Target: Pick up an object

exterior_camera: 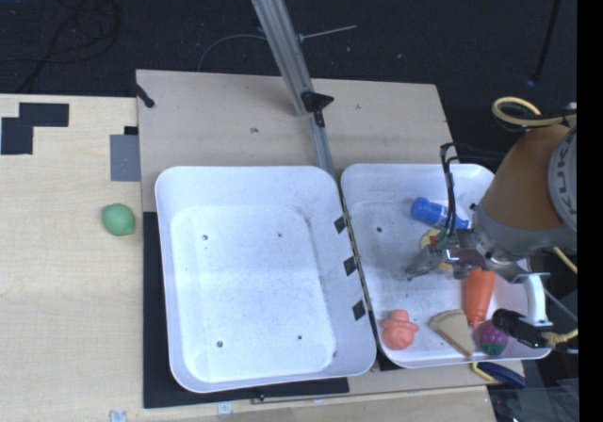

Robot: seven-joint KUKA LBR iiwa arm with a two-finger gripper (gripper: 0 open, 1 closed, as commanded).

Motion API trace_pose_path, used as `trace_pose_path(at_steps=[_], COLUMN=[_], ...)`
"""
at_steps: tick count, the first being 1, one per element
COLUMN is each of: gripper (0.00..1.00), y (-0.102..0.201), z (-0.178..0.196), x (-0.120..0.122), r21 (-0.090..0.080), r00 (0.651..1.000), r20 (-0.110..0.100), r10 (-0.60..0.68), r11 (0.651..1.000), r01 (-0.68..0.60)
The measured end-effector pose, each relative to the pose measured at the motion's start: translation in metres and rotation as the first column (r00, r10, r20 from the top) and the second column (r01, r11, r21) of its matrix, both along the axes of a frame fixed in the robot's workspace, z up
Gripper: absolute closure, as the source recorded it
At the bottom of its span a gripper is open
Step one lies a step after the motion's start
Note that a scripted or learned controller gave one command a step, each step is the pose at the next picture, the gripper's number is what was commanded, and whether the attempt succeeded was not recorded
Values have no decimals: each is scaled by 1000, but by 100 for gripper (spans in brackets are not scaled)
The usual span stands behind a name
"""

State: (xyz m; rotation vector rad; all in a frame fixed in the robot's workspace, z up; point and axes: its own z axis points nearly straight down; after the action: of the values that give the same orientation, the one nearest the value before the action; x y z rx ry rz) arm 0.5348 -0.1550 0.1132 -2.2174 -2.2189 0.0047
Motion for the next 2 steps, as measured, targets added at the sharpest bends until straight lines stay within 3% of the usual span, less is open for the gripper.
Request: trace_pose_path(at_steps=[1,2], gripper=[0,100], y=[0,-1], z=[-22,-11], x=[0,1], r21=[-2,-2], r00=[1000,1000], r20=[5,8], r10=[0,-2], r11=[1000,1000], r01=[0,2])
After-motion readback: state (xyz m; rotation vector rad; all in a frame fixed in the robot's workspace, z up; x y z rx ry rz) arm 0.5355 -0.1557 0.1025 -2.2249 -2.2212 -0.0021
